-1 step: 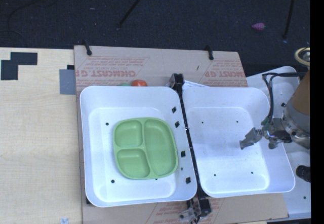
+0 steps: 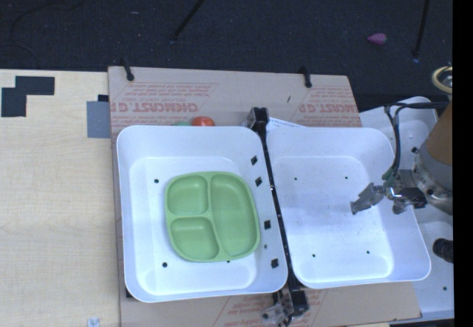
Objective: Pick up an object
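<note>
A light green divided plate (image 2: 213,215) lies flat in the middle of the left white bin (image 2: 140,148). My gripper (image 2: 372,199) hangs over the right-hand part of the right white bin (image 2: 325,140), well to the right of the plate and apart from it. Nothing shows in the gripper. The arm comes in from the right edge, with its orange band partly in sight.
A small orange-red object (image 2: 202,122) lies just behind the left bin's back rim on the cardboard sheet (image 2: 222,100). Black clips (image 2: 260,120) join the two bins along the middle. Pale wooden bench top (image 2: 52,214) stretches to the left.
</note>
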Controlling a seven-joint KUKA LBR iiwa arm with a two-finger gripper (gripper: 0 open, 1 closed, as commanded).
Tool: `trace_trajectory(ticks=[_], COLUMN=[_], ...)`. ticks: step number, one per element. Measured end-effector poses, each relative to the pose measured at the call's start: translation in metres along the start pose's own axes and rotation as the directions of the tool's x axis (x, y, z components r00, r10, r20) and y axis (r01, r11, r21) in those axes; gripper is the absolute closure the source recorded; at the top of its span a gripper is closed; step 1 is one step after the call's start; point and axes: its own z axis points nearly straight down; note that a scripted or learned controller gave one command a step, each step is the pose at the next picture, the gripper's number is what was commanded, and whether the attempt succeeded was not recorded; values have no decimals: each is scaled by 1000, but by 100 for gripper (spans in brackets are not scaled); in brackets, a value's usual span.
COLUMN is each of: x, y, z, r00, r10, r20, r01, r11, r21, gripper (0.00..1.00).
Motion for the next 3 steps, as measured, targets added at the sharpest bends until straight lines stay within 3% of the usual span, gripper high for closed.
trace_trajectory(ticks=[2,3], x=[13,14], y=[3,3], z=[102,131], r00=[1000,1000], r10=[0,2], r20=[-2,-1], r01=[0,-2], r11=[1000,1000], r21=[3,2], gripper=[0,0])
